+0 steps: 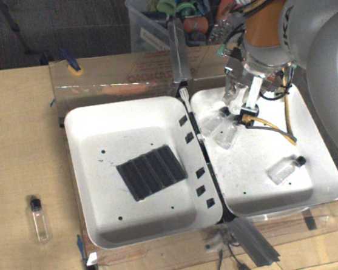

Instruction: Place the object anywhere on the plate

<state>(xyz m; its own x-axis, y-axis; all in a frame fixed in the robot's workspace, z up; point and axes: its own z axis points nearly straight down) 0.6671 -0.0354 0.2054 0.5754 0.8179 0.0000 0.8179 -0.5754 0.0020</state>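
Your end effector (232, 112) is down in the right bin (317, 144), near its upper left corner, and you cannot tell how it is set from this angle. A clear object (224, 135) lies just below it, touching or nearly so. A second clear vial with a black cap (285, 169) rests lower right in that bin. The dark ribbed plate (152, 172) lies in the left bin (88, 172). Another vial (39, 219) lies on the counter (12, 150).

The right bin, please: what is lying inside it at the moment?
A clear vial with a black cap lies near the front. Another clear object sits under the gripper, partly covered, so I cannot identify it.
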